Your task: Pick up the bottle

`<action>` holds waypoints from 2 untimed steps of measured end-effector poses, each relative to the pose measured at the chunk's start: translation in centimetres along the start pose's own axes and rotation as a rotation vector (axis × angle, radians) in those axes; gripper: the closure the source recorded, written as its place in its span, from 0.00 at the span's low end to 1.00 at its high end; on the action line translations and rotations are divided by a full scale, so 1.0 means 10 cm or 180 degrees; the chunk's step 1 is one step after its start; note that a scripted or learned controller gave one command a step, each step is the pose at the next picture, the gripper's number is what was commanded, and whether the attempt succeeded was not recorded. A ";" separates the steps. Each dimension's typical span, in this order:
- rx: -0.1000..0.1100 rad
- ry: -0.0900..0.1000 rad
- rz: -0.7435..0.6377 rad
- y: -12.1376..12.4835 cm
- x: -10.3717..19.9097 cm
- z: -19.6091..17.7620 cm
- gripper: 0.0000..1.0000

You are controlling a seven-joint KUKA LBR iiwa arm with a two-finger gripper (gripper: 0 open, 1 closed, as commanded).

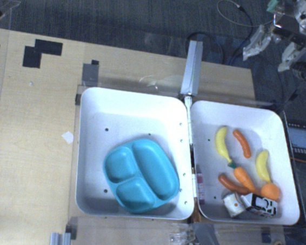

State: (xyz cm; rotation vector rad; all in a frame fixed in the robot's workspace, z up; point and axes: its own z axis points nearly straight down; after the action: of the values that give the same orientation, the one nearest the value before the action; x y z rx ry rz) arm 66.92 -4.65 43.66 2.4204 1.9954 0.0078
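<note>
Pincer [272, 46] released (fingers spread, nothing between them), raised beyond the bins, bottle [233, 204] well below it in right bin [283, 125]

The gripper [271, 48] hangs at the top right, above the floor beyond the bench and well clear of both bins, its two pale fingers [256, 44] spread apart with nothing between them. The left bin [88, 139] holds a blue tray [141, 174] with three compartments, lying askew toward the near wall. The right bin [282, 130] holds two bananas [222, 142], two sausages [242, 143], two carrots [243, 178], and, near the front wall, a white cube [232, 204] just beside a black-and-white bottle [262, 204] lying on its side.
</note>
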 end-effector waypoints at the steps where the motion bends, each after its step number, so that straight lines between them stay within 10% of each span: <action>1: -0.0019 -0.0001 -0.0025 0.01 0.02 -0.12 1.00; 2: -0.0038 -0.0001 -0.0051 0.01 0.04 -0.25 1.00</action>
State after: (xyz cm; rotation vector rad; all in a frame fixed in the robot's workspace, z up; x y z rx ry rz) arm 67.10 -4.32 46.12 2.3972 2.0084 0.0192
